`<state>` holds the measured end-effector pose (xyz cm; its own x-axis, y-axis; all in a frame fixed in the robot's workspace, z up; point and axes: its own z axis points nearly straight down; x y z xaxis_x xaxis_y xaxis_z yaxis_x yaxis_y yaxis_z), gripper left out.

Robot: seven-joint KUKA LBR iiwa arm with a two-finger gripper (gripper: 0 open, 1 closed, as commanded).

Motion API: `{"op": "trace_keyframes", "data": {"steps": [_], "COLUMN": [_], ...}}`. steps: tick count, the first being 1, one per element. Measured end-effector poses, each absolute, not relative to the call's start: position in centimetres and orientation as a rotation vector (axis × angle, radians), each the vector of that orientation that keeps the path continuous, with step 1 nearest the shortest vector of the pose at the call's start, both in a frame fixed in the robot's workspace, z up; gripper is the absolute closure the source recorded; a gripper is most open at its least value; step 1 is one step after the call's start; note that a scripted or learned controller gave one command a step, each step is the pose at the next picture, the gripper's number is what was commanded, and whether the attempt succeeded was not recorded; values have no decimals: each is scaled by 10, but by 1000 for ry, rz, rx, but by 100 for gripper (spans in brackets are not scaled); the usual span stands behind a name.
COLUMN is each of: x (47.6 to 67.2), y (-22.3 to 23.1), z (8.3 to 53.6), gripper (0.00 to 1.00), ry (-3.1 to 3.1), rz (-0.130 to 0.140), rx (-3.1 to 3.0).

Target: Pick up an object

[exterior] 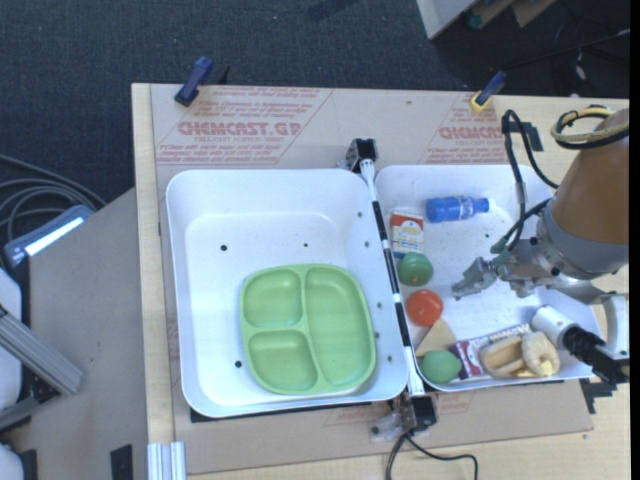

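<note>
The scene is brightly and evenly lit from overhead. The two white bins [190,218] are near overexposed, their floors almost featureless, with soft glare along the rims. Shadows are faint and short: a thin dark line under the near edge of the left bin and a pale shade around the green tray [308,326]. The dark carpet [90,28] at far left stays dim and grainy. Focus is moderate overall; small print on the bench board [240,123] reads soft, and the arm [600,198] at right looks slightly blurred.
</note>
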<state>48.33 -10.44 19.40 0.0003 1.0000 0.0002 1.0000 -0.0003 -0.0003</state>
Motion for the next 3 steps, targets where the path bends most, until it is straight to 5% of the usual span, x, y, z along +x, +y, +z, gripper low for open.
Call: {"op": "trace_keyframes", "data": {"steps": [1,2,3], "x": [538,613,653], "y": [-57,-147,-99], "z": [185,112,86], "gripper": [0,0,0], "ry": [-2223,-2221,-2208], "rz": [-1,2,20], "rx": [-2221,-2223,-2220]}}
